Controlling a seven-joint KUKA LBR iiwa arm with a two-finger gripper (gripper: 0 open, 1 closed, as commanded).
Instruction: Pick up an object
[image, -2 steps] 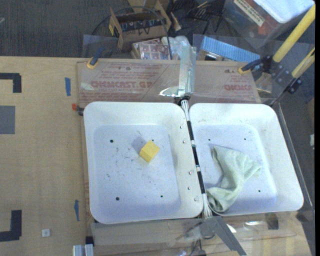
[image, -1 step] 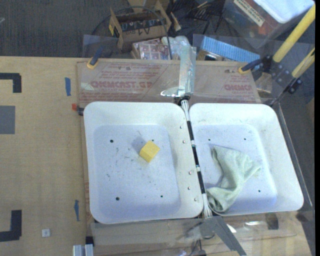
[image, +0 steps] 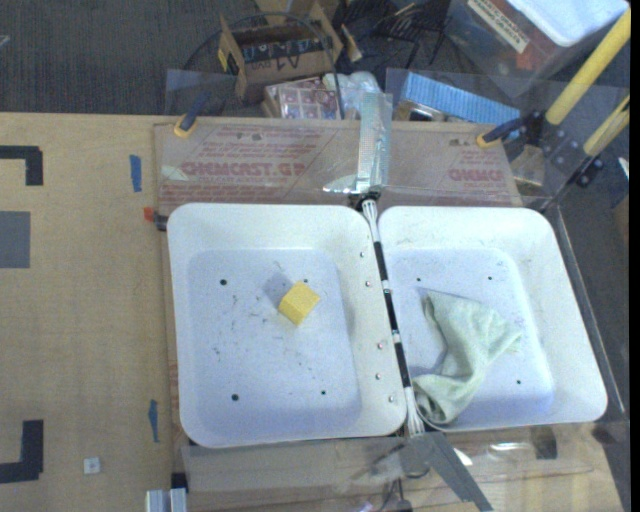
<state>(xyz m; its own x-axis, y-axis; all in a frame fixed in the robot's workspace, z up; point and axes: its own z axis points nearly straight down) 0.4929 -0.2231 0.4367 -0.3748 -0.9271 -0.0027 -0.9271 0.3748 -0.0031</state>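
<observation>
A small yellow block (image: 298, 303) lies near the middle of the left white bin (image: 200, 400), tilted a little on the bin floor. A crumpled pale green cloth (image: 462, 352) lies in the right white bin (image: 560, 260), stretching from the bin's centre down to its front left corner.
A raised divider with cables (image: 388, 310) runs between the two bins. Cardboard sheets and clamps (image: 300, 165) line the back edge behind the bins. Boxes and clutter (image: 300, 60) sit further back. The wooden bench (image: 80, 330) extends to the left.
</observation>
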